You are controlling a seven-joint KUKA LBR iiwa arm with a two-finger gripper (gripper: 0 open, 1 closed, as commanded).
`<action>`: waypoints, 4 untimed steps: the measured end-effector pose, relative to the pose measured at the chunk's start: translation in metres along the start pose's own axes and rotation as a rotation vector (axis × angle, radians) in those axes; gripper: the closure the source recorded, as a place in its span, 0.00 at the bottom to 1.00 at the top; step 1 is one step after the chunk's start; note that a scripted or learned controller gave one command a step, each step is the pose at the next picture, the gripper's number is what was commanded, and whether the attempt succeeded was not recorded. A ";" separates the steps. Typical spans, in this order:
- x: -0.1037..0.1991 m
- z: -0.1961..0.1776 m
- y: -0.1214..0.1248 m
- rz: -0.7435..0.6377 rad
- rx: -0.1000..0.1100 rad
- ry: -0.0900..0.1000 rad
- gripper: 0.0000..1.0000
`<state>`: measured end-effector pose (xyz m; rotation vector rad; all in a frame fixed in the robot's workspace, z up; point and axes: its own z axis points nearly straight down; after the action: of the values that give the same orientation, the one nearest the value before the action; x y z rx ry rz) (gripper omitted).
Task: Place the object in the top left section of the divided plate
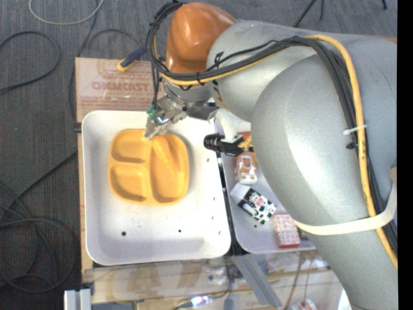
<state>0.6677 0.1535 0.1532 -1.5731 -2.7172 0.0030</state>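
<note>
Camera view from above the counter (148, 278): the grey arm (303, 108), its orange band (193, 31) uppermost in the frame, reaches in from the right and fills much of the right half, hiding the far part of the right bin (253, 237). Its hand (152, 126) hangs over the left bin (155, 234), at the upper rim of the orange divided plate (169, 173), about where the ridge between the top left section (129, 146) and the large right-hand section meets the rim. Whether the hand is apart or together cannot be told from this angle, nor whether it carries the object. A small green patch (151, 111) shows just above its tip, and it is unclear whether that is a thing being carried or part of the robot. The plate lies flat in the upper half of the left bin, well apart from the bin's lower wall. In the right bin, near the wall shared with the left one, lie an orange-and-white packet (246, 168), a black-and-white thing (257, 206) just below it, and a reddish box (286, 230) lower still, close to the arm's edge. A printed cardboard sheet (110, 86) sticks out from under the left bin at the top, and dark carpeted floor (32, 121) lies beyond it.
</note>
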 end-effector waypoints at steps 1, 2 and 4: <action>-0.030 0.005 -0.031 0.050 -0.001 -0.001 1.00; -0.005 -0.016 -0.034 -0.033 -0.001 -0.003 1.00; 0.032 -0.048 -0.039 -0.188 -0.001 -0.002 1.00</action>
<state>0.6175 0.1621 0.2019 -1.3121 -2.8549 0.0035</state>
